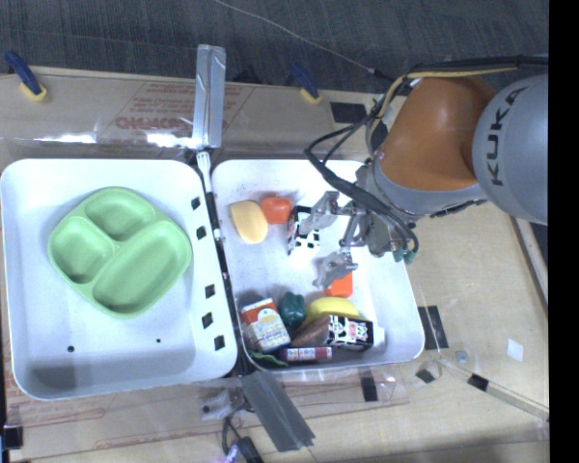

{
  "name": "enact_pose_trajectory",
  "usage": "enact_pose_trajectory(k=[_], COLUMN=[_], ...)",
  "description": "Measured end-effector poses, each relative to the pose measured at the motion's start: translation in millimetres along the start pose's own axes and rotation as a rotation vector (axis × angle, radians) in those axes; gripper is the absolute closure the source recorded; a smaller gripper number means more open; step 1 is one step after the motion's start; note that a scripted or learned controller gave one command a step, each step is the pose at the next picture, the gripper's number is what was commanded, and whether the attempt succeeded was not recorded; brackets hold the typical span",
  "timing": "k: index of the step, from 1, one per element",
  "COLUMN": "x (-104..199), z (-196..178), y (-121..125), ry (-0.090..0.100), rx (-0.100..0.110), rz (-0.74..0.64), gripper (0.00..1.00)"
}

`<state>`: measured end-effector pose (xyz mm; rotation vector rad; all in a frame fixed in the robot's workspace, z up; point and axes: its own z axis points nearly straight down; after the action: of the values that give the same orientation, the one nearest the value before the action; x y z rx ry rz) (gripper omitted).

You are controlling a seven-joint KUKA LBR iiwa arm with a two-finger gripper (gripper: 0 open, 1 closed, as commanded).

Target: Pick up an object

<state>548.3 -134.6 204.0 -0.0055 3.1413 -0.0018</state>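
My gripper (pixel 321 249) hangs low over the middle of the right bin (pixel 394 302), reaching in from the right. Its two fingers stand apart and look open, with bare white bin floor between them. One finger (pixel 312 222) lies close to an orange-red object (pixel 277 207) and a yellow rounded object (pixel 250 221). The other finger (pixel 336 263) is just above a small orange block (pixel 342 285). Nothing is held.
Along the right bin's front edge lie a banana (pixel 333 307), a dark green piece (pixel 291 309), a small carton (pixel 265 324), a black-and-white box (pixel 350 333) and a red tube (pixel 305 355). The left bin (pixel 39 355) holds a green divided plate (pixel 121 249).
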Motion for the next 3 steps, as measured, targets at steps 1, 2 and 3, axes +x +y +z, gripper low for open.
enact_pose_trajectory(k=[1, 2, 3], x=[-30, -97, -69], z=[113, 64, 113], y=[19, -39, 13], ry=[0.000, -0.007, 0.002], rx=[-0.001, 0.002, -0.003], rz=[0.201, 0.105, 0.139], gripper=[0.00, 0.00, 0.00])
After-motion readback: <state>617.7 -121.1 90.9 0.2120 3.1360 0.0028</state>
